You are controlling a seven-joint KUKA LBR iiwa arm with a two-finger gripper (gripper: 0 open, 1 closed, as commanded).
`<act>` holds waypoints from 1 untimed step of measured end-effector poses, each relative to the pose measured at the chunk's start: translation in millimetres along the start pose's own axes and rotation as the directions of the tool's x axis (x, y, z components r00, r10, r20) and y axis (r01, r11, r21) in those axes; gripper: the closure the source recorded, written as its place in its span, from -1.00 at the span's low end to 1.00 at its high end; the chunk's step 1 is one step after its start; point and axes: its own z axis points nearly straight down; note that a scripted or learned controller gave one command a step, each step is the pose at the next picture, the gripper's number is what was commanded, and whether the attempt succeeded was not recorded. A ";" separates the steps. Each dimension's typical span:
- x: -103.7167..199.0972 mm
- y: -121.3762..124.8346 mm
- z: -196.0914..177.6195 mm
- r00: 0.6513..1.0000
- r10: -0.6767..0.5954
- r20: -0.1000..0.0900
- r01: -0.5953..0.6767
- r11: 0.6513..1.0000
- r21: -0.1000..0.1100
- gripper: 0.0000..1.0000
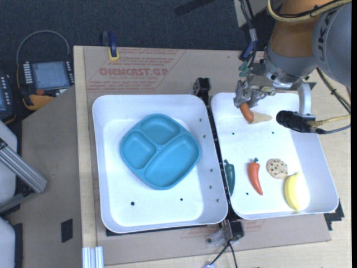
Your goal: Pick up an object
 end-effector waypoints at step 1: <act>43.4 3.4 7.4 1.000 0.000 0.000 0.000 1.000 0.003 1.00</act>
